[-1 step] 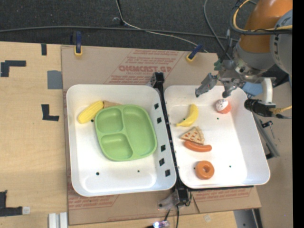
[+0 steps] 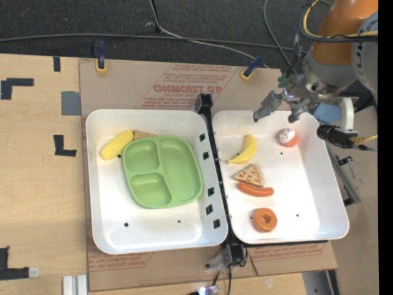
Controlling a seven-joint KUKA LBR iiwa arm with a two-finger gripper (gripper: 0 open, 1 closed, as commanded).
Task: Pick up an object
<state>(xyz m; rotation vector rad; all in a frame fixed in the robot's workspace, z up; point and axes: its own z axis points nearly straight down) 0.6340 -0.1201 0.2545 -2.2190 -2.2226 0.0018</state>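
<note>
My gripper (image 2: 279, 111) hangs open over the far edge of the right bin (image 2: 319, 183), with nothing between its spread fingers. Below and left of it lies a yellow banana (image 2: 244, 150). A small white and orange ball-like toy (image 2: 287, 137) sits just right of the banana, close under the gripper. Nearer the front are a pizza slice (image 2: 249, 176), a red sausage (image 2: 255, 190) and an orange donut (image 2: 264, 219).
The left bin (image 2: 104, 220) holds a green divided plate (image 2: 163, 171) and a yellow corn-like toy (image 2: 116, 144) at its far left. A black divider with clips (image 2: 212, 165) runs between the bins. Cables hang above the bench behind the arm.
</note>
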